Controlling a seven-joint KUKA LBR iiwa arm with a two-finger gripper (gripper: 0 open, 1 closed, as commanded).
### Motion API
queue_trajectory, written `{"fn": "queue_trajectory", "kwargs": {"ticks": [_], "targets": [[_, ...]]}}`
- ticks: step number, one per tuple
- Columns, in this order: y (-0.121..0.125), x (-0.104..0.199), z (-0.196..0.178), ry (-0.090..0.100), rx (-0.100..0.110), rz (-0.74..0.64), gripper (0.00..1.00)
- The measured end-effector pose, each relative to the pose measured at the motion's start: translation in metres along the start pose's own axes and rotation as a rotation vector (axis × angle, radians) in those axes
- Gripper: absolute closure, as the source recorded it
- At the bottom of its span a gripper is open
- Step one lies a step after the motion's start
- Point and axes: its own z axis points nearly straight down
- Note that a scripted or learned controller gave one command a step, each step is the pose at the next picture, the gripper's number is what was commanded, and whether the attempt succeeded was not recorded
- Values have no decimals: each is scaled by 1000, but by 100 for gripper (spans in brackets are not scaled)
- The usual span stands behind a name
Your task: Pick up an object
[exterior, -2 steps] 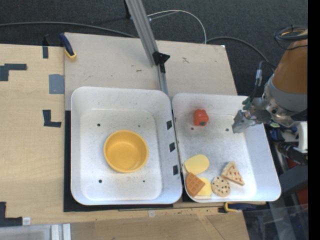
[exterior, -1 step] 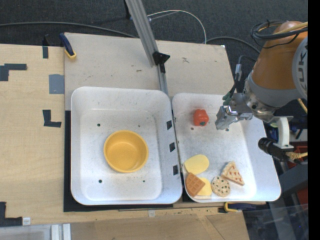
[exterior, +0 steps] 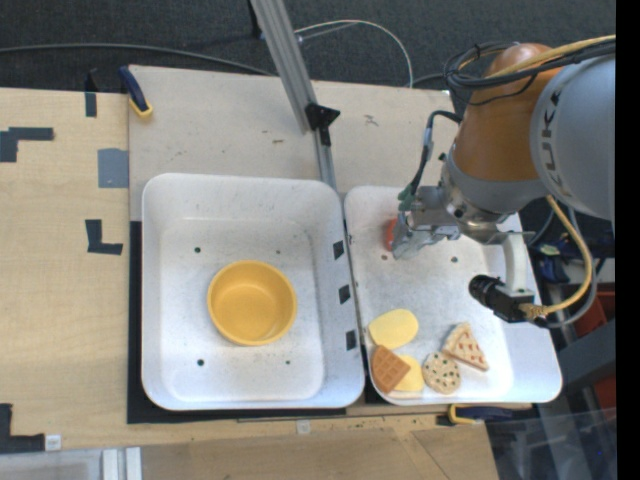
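My gripper (exterior: 406, 240) hangs low over the far left part of the right bin (exterior: 440, 290). A small red object (exterior: 390, 234) shows right at its left side, partly hidden by it. Whether the red object is in its grasp I cannot tell. Along the right bin's near edge lie a yellow oval piece (exterior: 393, 327), an orange waffle square (exterior: 390, 368), a speckled cookie (exterior: 441, 372) and a pizza-like wedge (exterior: 466, 348). A yellow bowl (exterior: 252, 301) stands upright in the middle of the left bin (exterior: 170, 228).
A slanted metal pole (exterior: 290, 53) runs from the top down to the ridge between the bins. Cables (exterior: 555, 298) and a black fitting hang from the arm over the right bin's right side. A blue-and-yellow clamp (exterior: 134, 91) sits at the bench's far left corner.
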Motion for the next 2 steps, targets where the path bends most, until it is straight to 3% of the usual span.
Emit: {"fn": "queue_trajectory", "kwargs": {"ticks": [2], "targets": [[-3, 102, 9, 0, 1, 0, 100]]}}
